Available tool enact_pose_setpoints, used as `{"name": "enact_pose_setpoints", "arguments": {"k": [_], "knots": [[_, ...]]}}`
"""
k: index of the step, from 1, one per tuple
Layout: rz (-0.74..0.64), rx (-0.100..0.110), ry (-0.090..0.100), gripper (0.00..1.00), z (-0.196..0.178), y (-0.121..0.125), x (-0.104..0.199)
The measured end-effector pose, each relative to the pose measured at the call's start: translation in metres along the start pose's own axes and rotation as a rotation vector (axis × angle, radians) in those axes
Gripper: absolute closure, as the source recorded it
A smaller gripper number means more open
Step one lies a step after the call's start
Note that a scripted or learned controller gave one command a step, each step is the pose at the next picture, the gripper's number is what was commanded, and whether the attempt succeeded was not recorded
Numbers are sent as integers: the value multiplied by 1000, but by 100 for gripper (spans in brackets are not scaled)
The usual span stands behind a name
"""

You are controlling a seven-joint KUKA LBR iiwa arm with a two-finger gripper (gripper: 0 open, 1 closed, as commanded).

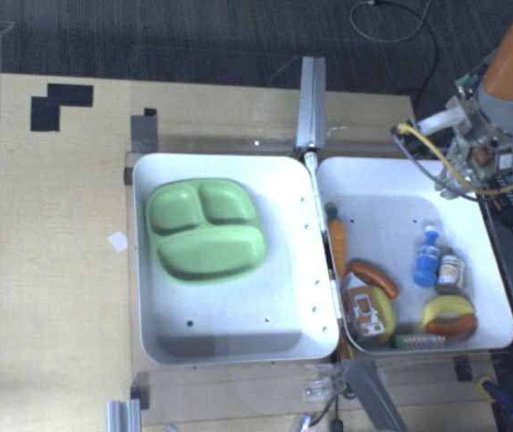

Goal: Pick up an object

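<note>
Green divided tray [205,228] lies in the left bin [229,340]. Right bin [378,183] keeps a blue bottle [427,259], banana [447,308], carrot [337,244] and sausage [373,277] along its near side. Gripper [462,165] hovers over the far right rim; its grip I cannot tell.

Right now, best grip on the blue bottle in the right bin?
Take the blue bottle across its body, just below the cap, coming from above. It seems to lie along the bin floor, cap toward the far wall. Its left side is open floor; a small jar crowds its right, so finger room there looks tight.
</note>
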State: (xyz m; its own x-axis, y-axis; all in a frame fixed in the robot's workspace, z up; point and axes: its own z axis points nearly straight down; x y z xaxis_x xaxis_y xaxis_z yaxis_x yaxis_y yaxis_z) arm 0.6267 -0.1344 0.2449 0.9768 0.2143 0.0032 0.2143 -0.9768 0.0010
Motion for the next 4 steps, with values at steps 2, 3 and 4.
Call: {"name": "enact_pose_setpoints", "arguments": {"k": [2,3,4], "knots": [[12,1,2,100,-46,-54,43],[12,1,-1,100,-9,-54,29],[10,0,-1,100,9,-39,43]]}}
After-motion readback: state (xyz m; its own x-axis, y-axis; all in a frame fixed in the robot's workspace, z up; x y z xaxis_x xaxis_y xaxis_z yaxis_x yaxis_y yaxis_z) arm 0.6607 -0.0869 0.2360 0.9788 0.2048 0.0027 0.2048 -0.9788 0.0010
